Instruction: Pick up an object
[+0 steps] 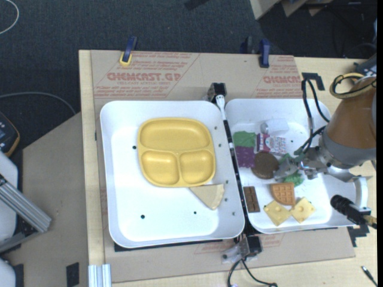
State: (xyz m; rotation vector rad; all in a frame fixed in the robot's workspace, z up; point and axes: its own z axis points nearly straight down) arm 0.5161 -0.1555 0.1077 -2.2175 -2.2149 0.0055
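Objects for picking lie crowded in the right bin (317,109), and my gripper (291,171) has its tip low among them, near the bin's middle. Just beside the tip, to its left, sits a round brown cookie (264,165); directly below it lies a waffle (282,192), with two yellow cheese pieces (289,211) nearer the front wall. Something green (292,178) shows right at my tip, but whether I hold it I cannot tell, and the state of my claw is hidden from this angle. Farther left are a purple piece (245,155) and a green piece (243,139), with a small white packet (273,142) behind the cookie and a chocolate bar (251,198) by the dividing wall.

My arm (353,130) comes in from the right over the bin's far side, the orange band above the grey wrist, bent down towards the pile.

In the left bin (119,208) rest a yellow divided tray (177,150) and a pale wedge (210,195) touching its front corner.
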